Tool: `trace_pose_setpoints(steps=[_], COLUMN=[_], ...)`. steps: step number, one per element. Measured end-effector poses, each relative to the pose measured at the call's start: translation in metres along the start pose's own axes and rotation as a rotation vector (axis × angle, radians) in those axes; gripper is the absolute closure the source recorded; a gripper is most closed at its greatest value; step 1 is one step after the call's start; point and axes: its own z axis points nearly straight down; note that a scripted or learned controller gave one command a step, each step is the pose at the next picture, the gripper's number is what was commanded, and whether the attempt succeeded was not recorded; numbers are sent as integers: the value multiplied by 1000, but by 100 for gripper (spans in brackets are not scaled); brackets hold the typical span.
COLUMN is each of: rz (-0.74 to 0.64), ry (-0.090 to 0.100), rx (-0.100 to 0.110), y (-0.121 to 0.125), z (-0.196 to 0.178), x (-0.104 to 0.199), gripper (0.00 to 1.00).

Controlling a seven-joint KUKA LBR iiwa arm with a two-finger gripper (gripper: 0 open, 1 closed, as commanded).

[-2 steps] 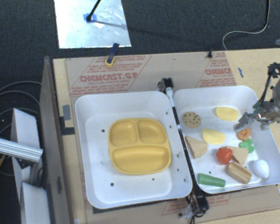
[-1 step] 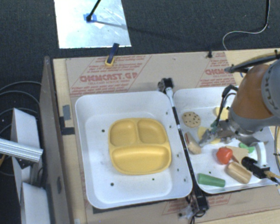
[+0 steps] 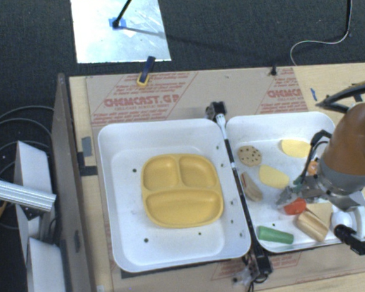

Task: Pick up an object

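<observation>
- We see the arm's dark two-finger pincer (image 3: 288, 196) low over the right-hand shallow white plastic bin (image 3: 266, 125), its tip pointing toward the bin's middle; whether it is apart or together we cannot tell.
- Just below that tip lies a small red-orange chunk of toy food (image 3: 296, 207), touching or nearly touching the metal. We take it as the likeliest target. Nothing shows it to be gripped.
- We judge the chunk light, stiff and fairly smooth, so it may skid on the bin floor; a hold across its shorter sides, taken from straight above, looks best.
- Beside it, toward the bin's near right corner, rests a tan wooden-looking block (image 3: 312, 225), close enough to crowd a descent.
- Further left along the near wall lies a green cylinder (image 3: 274, 234).
- Just up from the pincer sits a yellow oval piece (image 3: 274, 177); another pale yellow oval (image 3: 295, 147) lies beyond, with a round speckled cookie (image 3: 249, 155) and a brownish strip (image 3: 252, 187) near the divider.
- In the left white bin (image 3: 122, 147) lies a yellow compartment plate (image 3: 180, 190), well apart from the work.
</observation>
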Motion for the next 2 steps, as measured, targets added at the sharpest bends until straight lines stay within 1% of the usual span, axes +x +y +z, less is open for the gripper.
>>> trace_pose_setpoints(steps=[1,2], rz=[-5,-14], ry=[0,1], rx=[-8,-11], y=[4,54], z=[-12,-71], x=[2,54], gripper=[100,100])
